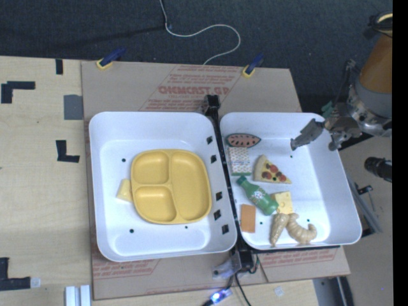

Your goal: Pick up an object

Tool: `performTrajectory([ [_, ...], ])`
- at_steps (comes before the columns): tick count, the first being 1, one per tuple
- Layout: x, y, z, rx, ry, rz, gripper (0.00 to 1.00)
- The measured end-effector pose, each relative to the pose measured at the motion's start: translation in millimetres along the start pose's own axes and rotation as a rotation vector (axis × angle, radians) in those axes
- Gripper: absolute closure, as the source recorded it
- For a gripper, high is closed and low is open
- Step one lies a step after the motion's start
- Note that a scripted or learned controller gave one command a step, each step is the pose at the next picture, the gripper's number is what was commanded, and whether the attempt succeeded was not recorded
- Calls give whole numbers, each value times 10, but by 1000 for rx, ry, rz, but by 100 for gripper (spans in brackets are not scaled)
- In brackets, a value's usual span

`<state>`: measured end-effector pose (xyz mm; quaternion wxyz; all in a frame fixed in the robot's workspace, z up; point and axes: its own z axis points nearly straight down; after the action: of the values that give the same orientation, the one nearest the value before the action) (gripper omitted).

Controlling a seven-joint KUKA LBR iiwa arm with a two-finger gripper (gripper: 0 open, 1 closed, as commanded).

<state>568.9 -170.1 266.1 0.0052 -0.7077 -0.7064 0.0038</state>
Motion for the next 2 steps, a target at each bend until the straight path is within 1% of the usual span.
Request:
performTrajectory([
  [1, 2, 19, -64, -11, -2, -3, 0],
  [2, 24, -73, 431, -6, -1, -3, 0],
])
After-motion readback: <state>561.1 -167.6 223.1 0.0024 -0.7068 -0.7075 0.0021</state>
